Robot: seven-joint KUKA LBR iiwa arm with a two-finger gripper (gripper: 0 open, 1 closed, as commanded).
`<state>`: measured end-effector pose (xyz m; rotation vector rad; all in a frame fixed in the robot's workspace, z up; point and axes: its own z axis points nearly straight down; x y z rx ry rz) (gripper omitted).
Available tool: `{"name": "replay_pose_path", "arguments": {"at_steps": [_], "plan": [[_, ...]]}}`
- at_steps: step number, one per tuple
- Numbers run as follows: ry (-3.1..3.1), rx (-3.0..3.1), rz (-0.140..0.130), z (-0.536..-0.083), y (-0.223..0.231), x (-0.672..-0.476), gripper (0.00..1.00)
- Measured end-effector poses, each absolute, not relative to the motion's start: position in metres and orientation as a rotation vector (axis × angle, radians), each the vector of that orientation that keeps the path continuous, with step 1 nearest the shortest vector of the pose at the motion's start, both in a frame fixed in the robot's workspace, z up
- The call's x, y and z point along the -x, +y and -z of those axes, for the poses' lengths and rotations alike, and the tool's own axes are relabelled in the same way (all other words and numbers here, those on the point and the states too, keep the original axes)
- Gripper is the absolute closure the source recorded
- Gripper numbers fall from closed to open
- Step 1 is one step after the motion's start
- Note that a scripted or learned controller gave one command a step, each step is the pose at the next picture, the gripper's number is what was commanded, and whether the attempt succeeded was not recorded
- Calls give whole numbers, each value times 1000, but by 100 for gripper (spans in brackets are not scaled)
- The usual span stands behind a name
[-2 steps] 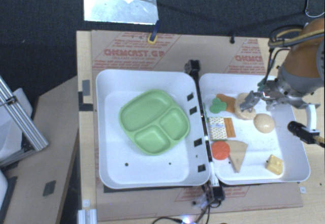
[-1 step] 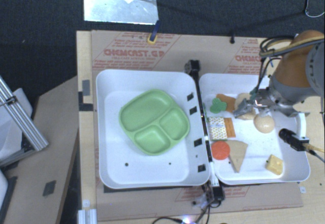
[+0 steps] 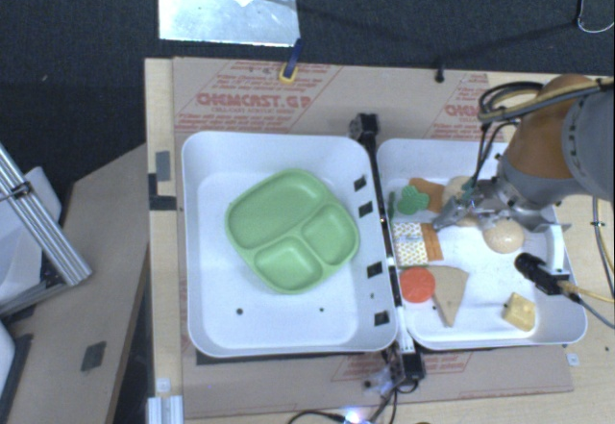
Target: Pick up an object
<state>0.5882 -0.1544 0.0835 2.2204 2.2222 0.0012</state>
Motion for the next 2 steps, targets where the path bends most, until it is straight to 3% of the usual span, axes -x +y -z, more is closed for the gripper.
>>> {"name": "replay_pose_path", "arguments": {"at_steps": [1,2], "plan": [[2220,-2218,-3,-95,-155,-589,100],[2223,-2212,-5,-150,-153,-601,100]]}}
